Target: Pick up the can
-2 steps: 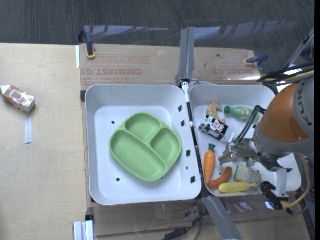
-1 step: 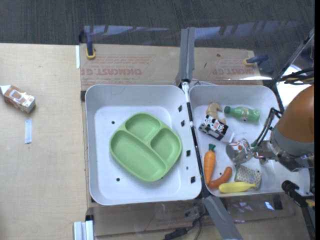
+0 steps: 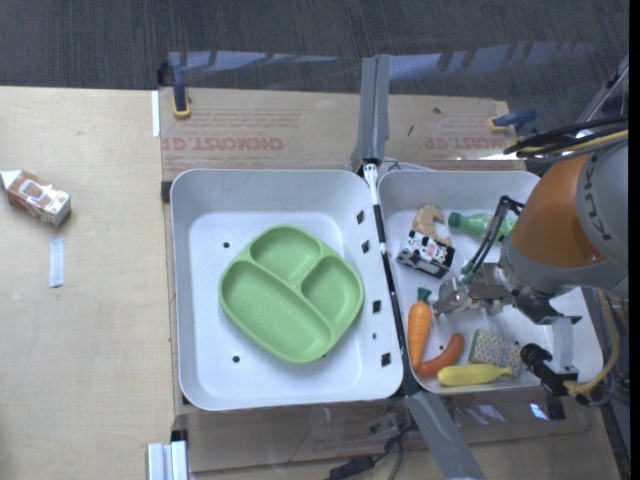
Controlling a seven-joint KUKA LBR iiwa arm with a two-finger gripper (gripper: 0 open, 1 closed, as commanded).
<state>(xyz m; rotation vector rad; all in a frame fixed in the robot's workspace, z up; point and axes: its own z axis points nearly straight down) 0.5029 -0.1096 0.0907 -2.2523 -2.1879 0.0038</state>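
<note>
We see the arm (image 3: 560,228) reaching in from the right over the right bin (image 3: 400,183), its orange band above that bin's right edge. The claw (image 3: 452,300) hangs low near the middle of this bin, just above the top of a carrot (image 3: 419,330). We cannot tell whether it is wide or narrow, and we see nothing held in it.

We cannot pick out the can with certainty. The nearest match is a small black-and-white printed container (image 3: 428,253) lying on its side near the bin's left wall, just beyond the claw and apart from it. A green bottle (image 3: 478,224) lies toward the bin's far edge, beside a tan lump (image 3: 430,218). Along the near edge lie a red sausage (image 3: 442,356) and a banana (image 3: 474,374), touching.

A green divided plate (image 3: 290,293) sits in the middle of the left bin (image 3: 190,268). A small carton (image 3: 38,198) rests near the bench's left edge.
</note>
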